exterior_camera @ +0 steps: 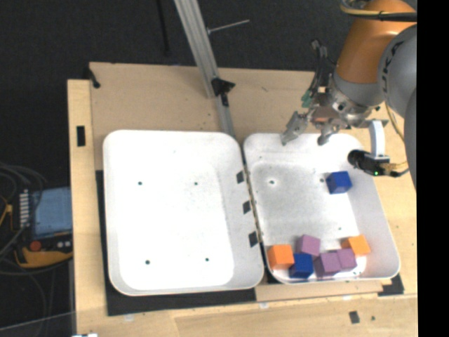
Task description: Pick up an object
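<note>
Bins point(175, 209): I read no text or label on either white one.
Blocks point(339, 182): plain faces, no letters or numbers I can make out.
Arm point(372, 41): I see no brand or marking on the orange band or the grey casing.
Bench point(154, 97): small dark tabs on the board, none legible to me.
Device point(45, 220), far left: a blue panel and buttons, too small for me to read.

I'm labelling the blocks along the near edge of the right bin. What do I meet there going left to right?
Orange block → blue block → purple blocks clustered together → orange block.
</note>
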